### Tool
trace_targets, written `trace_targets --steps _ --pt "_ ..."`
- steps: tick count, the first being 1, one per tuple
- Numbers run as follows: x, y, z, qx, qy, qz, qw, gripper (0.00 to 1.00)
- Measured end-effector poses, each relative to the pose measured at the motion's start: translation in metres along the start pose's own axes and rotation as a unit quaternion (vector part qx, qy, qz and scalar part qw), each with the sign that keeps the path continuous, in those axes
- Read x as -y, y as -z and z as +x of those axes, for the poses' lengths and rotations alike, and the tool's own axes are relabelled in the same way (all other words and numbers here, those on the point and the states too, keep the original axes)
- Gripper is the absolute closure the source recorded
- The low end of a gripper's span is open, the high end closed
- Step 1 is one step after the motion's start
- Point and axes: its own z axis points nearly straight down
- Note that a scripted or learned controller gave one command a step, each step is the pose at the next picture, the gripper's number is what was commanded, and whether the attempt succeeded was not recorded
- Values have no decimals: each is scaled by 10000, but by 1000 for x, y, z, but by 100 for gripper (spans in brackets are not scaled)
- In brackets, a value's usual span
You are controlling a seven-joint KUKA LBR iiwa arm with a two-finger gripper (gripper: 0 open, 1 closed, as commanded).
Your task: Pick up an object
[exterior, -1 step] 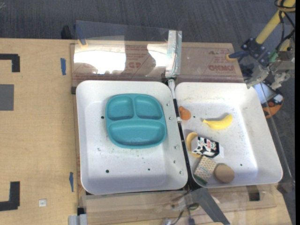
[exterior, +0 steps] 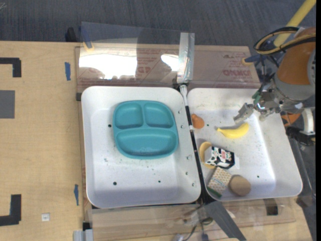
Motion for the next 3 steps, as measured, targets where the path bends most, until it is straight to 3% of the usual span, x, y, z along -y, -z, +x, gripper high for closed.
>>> trace_targets --steps 1,2,3 --pt "9 -38 38 37 132 -92 9999 0" --pt "7 -25 37 48 133 -126 9998 100" --pt "-19 65 120 25 173 -127 9998 100"
